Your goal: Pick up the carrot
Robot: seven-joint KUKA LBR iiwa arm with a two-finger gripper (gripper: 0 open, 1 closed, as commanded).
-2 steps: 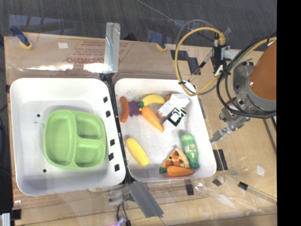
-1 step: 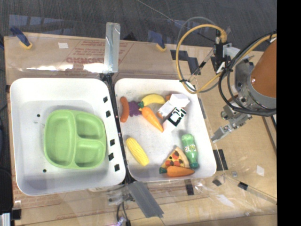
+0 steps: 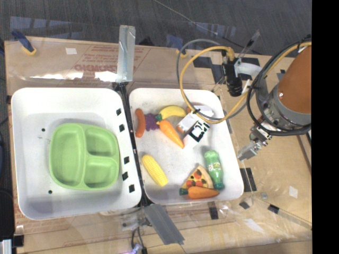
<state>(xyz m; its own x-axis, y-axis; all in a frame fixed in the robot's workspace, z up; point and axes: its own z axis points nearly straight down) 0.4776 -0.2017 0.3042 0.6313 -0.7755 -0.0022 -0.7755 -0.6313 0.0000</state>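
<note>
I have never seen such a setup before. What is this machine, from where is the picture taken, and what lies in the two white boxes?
One camera looks down at a slant on a bench. The grey and orange shape at the right is a robot arm. The left bin holds a green plate. The right bin holds toy food: a carrot, a banana, corn, a green bottle, a pizza slice, and a second carrot at the front wall. The arm is beside the bin, not over the food.

red print on cardboard (image 3: 100,62), unreadable
</note>
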